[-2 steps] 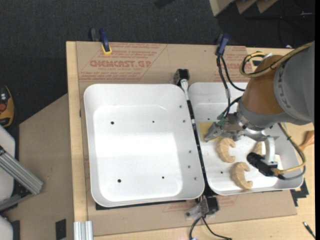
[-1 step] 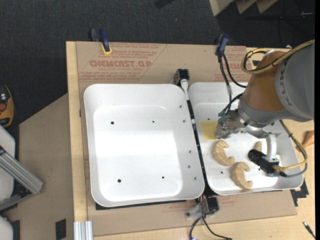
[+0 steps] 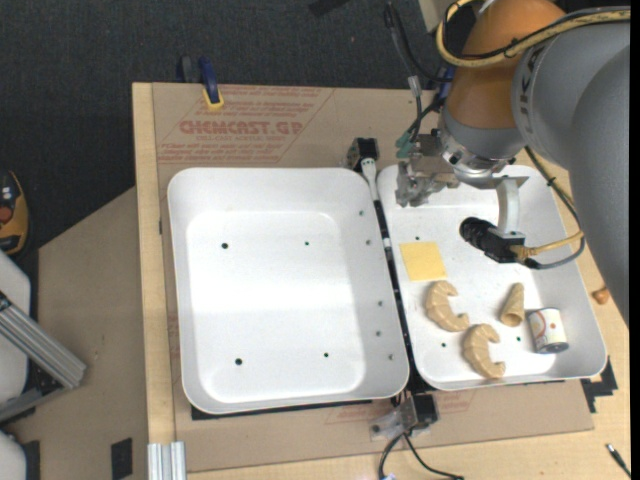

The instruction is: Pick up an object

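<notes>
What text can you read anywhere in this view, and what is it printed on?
"CHEMCAST GP", red print on the brown board under the bins; a smaller red line beneath it is too blurred to read.
The small can in the right bin carries a red mark, too small to read.
No other legible text.
</notes>
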`<state>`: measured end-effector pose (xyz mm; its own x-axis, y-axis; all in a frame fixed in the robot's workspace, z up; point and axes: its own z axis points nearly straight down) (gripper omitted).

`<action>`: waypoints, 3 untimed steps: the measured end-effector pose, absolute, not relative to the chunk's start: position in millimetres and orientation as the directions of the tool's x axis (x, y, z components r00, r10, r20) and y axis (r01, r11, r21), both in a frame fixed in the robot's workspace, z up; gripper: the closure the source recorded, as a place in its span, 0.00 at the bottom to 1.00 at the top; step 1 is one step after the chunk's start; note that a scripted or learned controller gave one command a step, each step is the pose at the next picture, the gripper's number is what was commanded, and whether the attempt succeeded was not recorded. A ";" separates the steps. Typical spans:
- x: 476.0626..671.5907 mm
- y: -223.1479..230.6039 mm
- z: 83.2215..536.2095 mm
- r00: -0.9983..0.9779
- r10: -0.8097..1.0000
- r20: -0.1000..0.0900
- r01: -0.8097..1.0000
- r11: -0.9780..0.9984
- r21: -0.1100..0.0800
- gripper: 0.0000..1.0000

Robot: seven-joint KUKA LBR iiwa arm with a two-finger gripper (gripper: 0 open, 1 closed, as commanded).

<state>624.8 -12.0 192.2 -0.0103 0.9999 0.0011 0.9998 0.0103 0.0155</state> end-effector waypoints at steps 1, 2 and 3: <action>644.3 47.9 249.4 -0.007 1.000 0.002 1.000 0.007 0.009 1.00; 646.7 98.4 336.0 -0.006 1.000 0.003 1.000 0.006 0.011 1.00; 622.9 173.1 284.6 -0.009 1.000 0.002 1.000 0.009 -0.008 1.00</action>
